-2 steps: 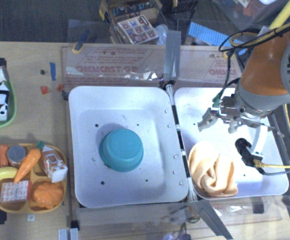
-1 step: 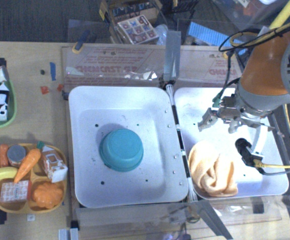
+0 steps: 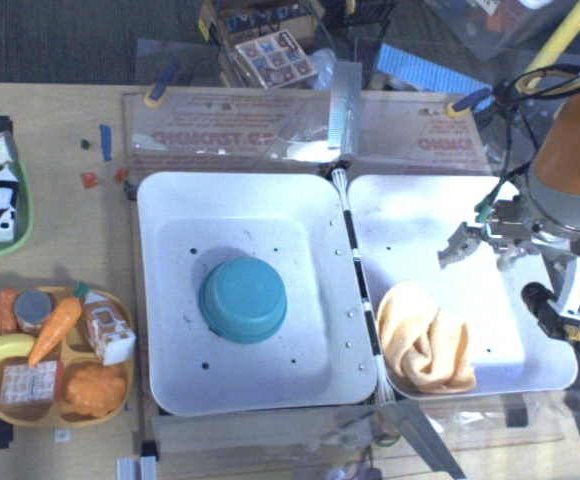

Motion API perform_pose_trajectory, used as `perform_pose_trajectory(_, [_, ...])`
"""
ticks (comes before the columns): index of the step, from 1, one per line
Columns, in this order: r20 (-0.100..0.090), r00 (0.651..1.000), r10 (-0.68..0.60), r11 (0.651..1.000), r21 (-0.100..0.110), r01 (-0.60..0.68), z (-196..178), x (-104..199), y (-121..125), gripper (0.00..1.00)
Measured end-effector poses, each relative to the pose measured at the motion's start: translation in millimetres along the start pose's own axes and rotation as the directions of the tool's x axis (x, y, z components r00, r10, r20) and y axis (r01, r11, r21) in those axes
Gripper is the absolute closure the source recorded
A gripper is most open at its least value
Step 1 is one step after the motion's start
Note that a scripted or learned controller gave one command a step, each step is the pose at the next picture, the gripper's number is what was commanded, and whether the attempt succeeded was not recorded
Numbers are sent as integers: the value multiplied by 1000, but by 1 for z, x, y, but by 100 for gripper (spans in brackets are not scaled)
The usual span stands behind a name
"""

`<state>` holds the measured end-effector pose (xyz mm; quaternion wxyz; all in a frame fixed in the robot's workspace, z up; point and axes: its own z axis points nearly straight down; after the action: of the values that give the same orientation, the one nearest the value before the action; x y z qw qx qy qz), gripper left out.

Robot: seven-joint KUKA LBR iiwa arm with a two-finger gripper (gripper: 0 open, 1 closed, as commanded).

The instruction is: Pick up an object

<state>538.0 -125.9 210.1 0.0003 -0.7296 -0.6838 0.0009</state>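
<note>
I see the big table (image 3: 70, 118) first. It holds two white bins side by side. The left bin (image 3: 170, 218) has a blue bowl (image 3: 243, 299) sitting upside down in its middle. The right bin (image 3: 410, 208) has a soft yellow cloth (image 3: 425, 340) bunched up in its near left corner, touching the wall beside the left bin.

My grey arm (image 3: 570, 158) reaches in from the right, over the right bin. The claw (image 3: 482, 245) hangs above the bare middle of that bin. It is up and to the right of the cloth, near it but apart from it. The claw looks open to me, and I see nothing between its fingers.

I think the cloth is the best thing to pick up, since it is closest. I think it is light and floppy. It will squash when I pinch it, and it will not break. I would grab the thick fold on top, where the cloth is piled highest. A thin edge could slip out.

The bowl looks hard and smooth, so I think it could slide away.

A small tray (image 3: 0, 393) of toy food sits far left on the table.
</note>
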Motion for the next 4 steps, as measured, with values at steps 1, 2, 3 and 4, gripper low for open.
perform_pose_trajectory(1, [0,990,141,990,1,-141,-107,0,-33,0])
perform_pose_trajectory(2, [0,999,34,999,1,-34,-182,35,-60,0])
perform_pose_trajectory(3, [-1,990,-142,990,2,142,-41,20,-61,0])
perform_pose_trajectory(4, [-3,982,-188,982,3,188,104,-18,-59,0])
